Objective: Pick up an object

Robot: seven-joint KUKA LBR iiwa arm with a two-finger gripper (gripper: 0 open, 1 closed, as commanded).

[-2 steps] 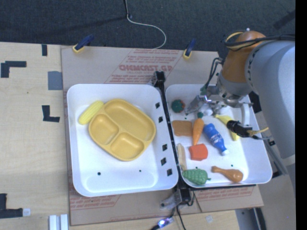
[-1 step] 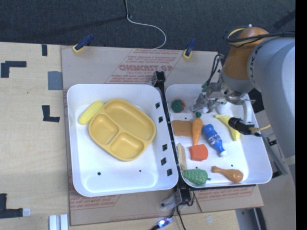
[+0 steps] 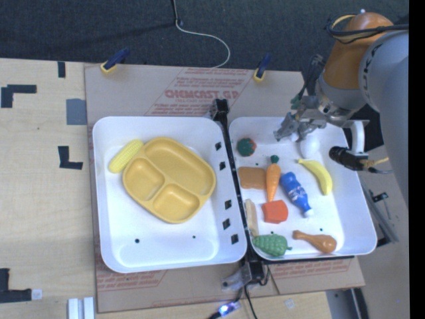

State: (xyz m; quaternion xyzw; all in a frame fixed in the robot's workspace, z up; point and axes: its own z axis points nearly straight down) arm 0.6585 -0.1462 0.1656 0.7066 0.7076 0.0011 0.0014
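Objects, camera view: the toy food all sits in the right bin [image 3: 352, 241], apart from a corn cob [image 3: 125, 155] lying against the yellow divided tray [image 3: 169, 178] in the left bin [image 3: 159, 251]. Gripper [image 3: 297, 126] hangs over the right bin's far edge, above bare white floor; its fingers merge into a blurred grey mass, so I cannot tell how far apart the jaws are or whether anything is between them. The arm's body is cut off at the right edge. Nearest pieces: a round green-and-red item [image 3: 246, 146], too small to identify, and the banana [image 3: 318, 175], long axis running from upper left to lower right. Carrot [image 3: 273, 180] stands with leaf end toward the far side. Blue bottle [image 3: 295, 193] lies diagonally, cap end toward the near right. Drumstick [image 3: 315, 240] lies roughly crosswise near the front rim.
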